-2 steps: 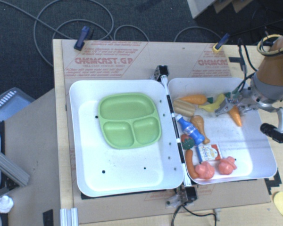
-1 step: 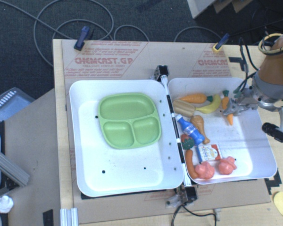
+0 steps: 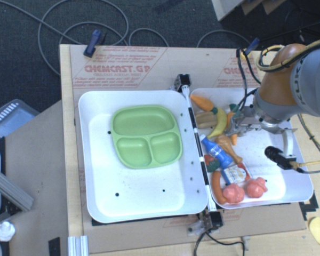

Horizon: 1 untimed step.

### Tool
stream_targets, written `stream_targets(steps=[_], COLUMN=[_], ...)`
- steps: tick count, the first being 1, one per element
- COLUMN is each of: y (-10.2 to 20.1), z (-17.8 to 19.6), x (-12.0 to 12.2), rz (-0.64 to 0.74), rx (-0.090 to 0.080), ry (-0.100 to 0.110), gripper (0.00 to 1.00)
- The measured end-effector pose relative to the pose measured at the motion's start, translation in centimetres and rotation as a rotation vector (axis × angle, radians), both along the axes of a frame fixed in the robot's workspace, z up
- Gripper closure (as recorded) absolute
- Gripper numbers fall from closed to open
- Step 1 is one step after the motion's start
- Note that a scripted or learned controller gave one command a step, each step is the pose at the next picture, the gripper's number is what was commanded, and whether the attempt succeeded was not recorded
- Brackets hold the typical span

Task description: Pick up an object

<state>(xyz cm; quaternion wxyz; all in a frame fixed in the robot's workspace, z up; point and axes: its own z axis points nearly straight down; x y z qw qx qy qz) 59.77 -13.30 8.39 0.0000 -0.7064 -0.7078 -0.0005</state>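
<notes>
Inside, smooth curved banana (image 3: 220,122) beside gripper (image 3: 239,122).

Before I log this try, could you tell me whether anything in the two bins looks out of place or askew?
Nothing looks damaged or spilled. The green three-compartment plastic tray lies slightly askew in the left white bin. The toy food, including a yellow banana, is crowded against the right white bin's left wall.

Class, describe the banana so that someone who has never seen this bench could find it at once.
Start at the right-hand white bin, the one crowded with toy food. Look to its upper left part, beside the divider between the bins, just left of the gripper. The banana is the curved yellow piece there, unlike the orange carrot above it and the blue bottle below.
</notes>
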Motion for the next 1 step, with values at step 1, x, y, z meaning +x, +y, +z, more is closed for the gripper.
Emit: stream_targets(steps=[1], y=[9.28], z=[9.74], x=[-1.85], rz=[0.000], rx=[-0.001], ry=[0.006], gripper=[1.00])
